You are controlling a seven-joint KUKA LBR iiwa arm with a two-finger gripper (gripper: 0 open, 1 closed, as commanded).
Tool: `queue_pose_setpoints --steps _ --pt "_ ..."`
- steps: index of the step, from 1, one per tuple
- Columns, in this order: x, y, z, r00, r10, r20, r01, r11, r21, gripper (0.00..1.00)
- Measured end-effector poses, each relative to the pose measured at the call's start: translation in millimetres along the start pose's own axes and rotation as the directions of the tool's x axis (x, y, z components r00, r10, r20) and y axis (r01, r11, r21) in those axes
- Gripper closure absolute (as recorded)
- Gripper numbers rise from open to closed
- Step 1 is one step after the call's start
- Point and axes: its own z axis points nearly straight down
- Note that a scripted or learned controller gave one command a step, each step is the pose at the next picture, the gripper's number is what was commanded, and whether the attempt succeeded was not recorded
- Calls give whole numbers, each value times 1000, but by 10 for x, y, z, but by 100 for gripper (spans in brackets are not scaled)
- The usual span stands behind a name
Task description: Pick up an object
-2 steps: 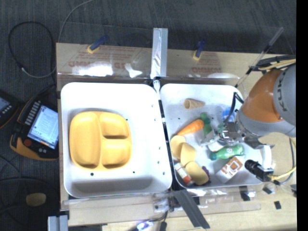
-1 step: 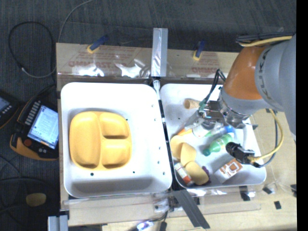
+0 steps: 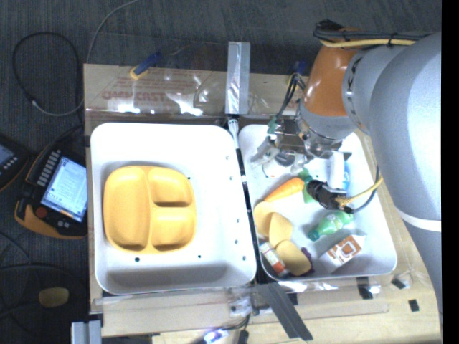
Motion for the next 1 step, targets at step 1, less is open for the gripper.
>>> queue_pose_setpoints --steps 1 --pt "175 -2 -5 999 38 0 -38 999 1 100"
